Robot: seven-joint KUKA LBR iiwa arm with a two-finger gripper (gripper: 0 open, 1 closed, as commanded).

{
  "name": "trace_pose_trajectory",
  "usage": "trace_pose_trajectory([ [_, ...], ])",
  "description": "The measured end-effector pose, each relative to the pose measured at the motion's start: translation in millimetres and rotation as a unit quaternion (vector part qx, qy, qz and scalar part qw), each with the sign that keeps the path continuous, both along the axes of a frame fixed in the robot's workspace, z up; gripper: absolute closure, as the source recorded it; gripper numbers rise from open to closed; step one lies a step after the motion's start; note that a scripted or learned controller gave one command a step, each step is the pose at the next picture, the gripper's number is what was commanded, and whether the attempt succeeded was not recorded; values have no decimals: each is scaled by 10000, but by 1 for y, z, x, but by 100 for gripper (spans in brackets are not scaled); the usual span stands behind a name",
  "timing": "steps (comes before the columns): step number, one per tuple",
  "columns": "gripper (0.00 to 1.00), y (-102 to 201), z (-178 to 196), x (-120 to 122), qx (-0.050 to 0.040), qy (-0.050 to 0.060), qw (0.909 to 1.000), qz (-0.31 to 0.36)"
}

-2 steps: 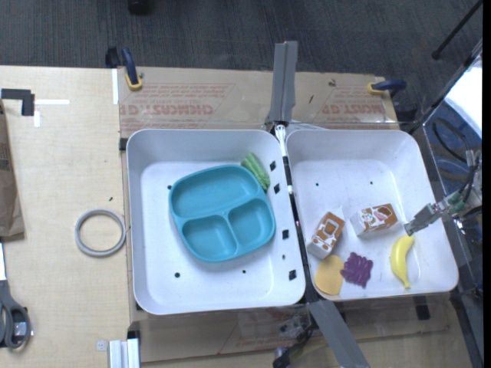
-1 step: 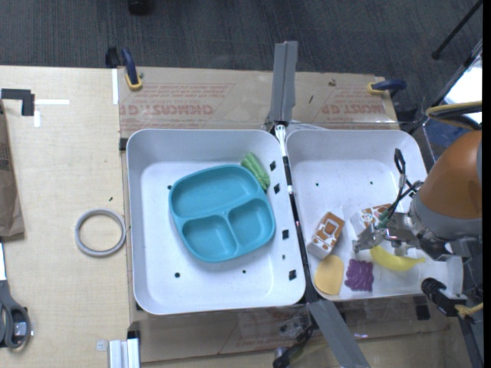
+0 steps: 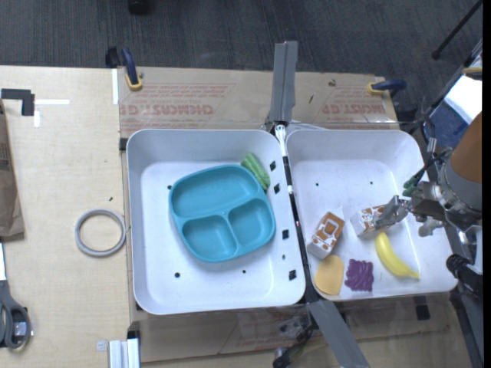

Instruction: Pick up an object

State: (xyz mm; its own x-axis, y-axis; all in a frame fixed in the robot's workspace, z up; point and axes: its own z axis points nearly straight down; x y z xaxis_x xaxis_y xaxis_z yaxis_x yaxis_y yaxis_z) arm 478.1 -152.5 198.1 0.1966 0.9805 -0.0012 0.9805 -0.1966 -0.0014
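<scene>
The right bin (image 3: 345,148) holds a yellow banana (image 3: 396,257), a purple bunch of grapes (image 3: 359,275), a flat orange-yellow piece (image 3: 330,276), a small orange-and-white carton (image 3: 326,234) and a white-and-orange packet (image 3: 370,219). My gripper (image 3: 406,211) hangs low over the bin's right side. It is right beside the packet and just above the banana. Nothing is visibly held in it. In the left bin (image 3: 146,205) a blue divided plate (image 3: 222,213) lies with a green vegetable (image 3: 257,172) at its upper right rim.
A divider bar (image 3: 284,90) runs between the two bins. On the bench to the left lie a grey tape ring (image 3: 100,231), scissors (image 3: 12,322) and a brown bag (image 3: 9,182). Clamps (image 3: 130,71) hold cardboard behind the bins.
</scene>
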Motion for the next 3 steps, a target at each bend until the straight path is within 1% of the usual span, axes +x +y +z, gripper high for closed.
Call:
trace_pose_trajectory([
  [1, 0, 15, 33, 0, -1, 2, 10000, -90],
  [2, 0, -21, -25, -1, 10, 7, 9825, 1863],
  [3, 100, -21, -16, 0, 8, 9, 9826, 1855],
])
